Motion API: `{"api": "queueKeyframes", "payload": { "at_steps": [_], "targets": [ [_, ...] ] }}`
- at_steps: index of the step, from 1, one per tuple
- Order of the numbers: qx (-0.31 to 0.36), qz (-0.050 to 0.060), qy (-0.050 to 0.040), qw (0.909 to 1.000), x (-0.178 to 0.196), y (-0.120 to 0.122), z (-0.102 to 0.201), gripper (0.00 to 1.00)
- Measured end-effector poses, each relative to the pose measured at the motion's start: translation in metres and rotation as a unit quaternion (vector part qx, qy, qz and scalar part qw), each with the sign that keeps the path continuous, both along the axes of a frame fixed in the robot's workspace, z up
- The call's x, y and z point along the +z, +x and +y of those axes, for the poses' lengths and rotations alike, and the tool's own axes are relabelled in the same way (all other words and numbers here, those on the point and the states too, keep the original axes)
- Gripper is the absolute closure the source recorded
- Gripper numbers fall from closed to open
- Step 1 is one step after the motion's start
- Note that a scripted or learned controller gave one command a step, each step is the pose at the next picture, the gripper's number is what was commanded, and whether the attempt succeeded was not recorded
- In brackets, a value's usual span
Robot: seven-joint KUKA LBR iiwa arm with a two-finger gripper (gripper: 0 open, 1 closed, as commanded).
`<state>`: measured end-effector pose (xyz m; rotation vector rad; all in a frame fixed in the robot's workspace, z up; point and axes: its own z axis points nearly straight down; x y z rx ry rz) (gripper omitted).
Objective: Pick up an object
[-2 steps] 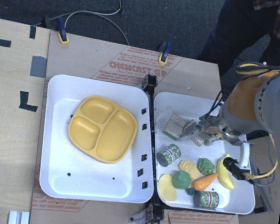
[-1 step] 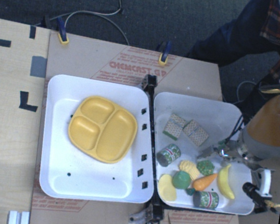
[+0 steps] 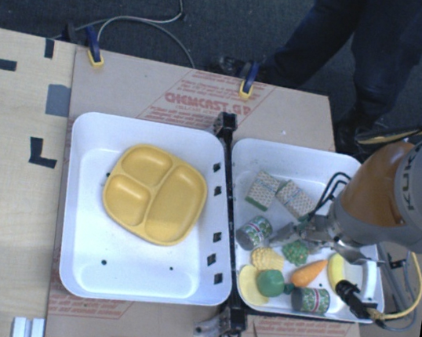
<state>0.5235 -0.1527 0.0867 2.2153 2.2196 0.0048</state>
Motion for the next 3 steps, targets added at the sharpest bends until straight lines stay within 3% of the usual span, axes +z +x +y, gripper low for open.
{"api": "queueKeyframes", "payload": {
  "at_steps": [1,2,3],
  "targets": [
    [0.0,0.0,0.0002,1.0,0.01,0.001,0.0,1.0],
    [0.0,0.003,0.001,1.0,0.038,0.064,0.052,1.0],
    [0.001,0.004,0.0013,1.0,0.098,0.024,0.113,1.0]
  ]
}}
